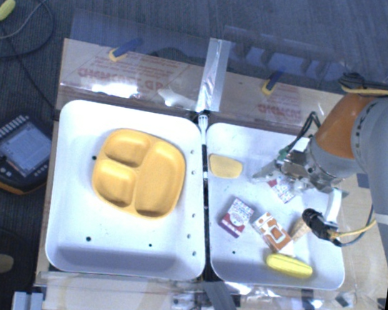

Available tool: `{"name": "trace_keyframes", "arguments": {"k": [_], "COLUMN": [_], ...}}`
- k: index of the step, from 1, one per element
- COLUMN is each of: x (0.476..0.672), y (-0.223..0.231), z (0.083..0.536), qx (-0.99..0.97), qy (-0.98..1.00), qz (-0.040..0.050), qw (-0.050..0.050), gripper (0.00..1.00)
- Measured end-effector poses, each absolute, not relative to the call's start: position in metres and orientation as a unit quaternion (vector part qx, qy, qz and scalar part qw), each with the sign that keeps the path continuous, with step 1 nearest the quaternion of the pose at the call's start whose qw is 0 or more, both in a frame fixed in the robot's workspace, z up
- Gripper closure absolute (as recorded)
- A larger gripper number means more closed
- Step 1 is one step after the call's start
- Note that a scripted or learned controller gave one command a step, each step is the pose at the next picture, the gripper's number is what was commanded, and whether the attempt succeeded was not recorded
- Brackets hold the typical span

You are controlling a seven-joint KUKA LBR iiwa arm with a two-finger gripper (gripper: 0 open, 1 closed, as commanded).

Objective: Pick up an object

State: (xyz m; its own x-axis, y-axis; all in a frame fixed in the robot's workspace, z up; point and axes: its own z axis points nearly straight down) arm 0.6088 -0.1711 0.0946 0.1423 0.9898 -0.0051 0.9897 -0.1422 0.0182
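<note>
Yellow banana lying well below the gripper, at the near edge of the right bin; cannot tell whether the gripper is open or closed; small red-and-white packet just beneath it, likely the nearest pick; pale yellow slice off to its left; red box and orange-and-white carton lower left; best to centre over one item alone, descend straight, clear of neighbours and bin wall; yellow tray far left in the other bin
</note>
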Motion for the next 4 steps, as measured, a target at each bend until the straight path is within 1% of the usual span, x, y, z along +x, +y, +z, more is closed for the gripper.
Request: {"name": "trace_keyframes", "arguments": {"k": [1,2,3,4], "x": [0.607,0.589,0.616,0.619], "y": [-0.173,-0.159,-0.179,-0.154], "z": [0.094,0.096,0.094,0.096], "qx": [0.748,0.754,0.735,0.754], "qy": [0.663,0.656,0.678,0.657], "qz": [0.0039,0.0051,0.0042,0.0048], "qw": [0.009,0.013,0.008,0.012], "gripper": [0.0,0.0,0.0,0.0]}}
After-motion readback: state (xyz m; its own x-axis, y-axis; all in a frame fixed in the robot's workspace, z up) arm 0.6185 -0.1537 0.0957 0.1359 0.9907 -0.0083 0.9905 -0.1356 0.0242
